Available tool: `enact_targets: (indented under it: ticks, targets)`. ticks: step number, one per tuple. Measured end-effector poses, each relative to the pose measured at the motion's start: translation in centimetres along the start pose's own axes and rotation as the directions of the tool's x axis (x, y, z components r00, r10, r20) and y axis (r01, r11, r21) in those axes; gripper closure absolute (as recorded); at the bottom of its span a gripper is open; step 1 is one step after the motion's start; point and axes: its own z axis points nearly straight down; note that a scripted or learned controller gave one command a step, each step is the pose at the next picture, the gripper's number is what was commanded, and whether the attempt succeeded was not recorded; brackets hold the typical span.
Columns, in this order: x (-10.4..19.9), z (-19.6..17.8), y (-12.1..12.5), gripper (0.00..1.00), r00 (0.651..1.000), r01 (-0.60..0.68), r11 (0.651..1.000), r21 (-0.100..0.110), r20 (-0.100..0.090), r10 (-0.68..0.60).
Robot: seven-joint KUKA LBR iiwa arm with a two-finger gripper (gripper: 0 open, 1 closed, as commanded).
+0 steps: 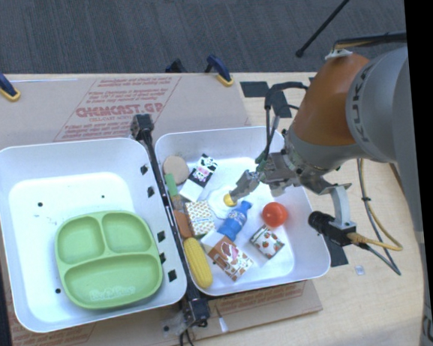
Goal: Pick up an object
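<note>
You see the gripper [242, 187] low over the middle of the right bin [312, 235], reached in from the right under the orange-banded wrist. Its grey fingers [245, 181] point down-left; the tips sit just above a small yellow object [229, 200] beside the blue bottle's cap. How wide the fingers stand you cannot tell from this angle, and nothing shows clearly between them.

Objects in the right bin, all small, toy-like:
- Blue bottle [233, 221], glossy plastic, lying tilted, cap toward the gripper, centre of bin.
- Red ball [275, 214], smooth and round, just right of the bottle.
- Corn cob [197, 262], yellow, ribbed, elongated, along the near left wall.
- Two printed cartons: a brown one [230, 258] near the front, a red-and-white one [268, 241] just to its right.
- Checkered packet [199, 217], flat, left of the bottle.
- Black-and-white box [203, 170], far side of the bin.
- Tan rounded piece [175, 167], far left corner.

The left bin [15, 193] holds a green divided plate [108, 258], matte, three compartments, rounded corners. Both bins are shallow white plastic, resting on printed cardboard [113, 106] held by blue-and-yellow clamps [2, 82].
</note>
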Motion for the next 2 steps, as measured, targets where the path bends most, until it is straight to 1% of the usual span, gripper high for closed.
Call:
enact_targets:
  ticks: [1,2]
  targets:
    - [-4.1,10.4,4.3,0.00,1.000,-0.001,1.000,-0.002,0.001,0.001]
    - [-4.0,9.3,4.4,1.00,1.000,0.003,1.000,-0.002,0.001,-0.003]
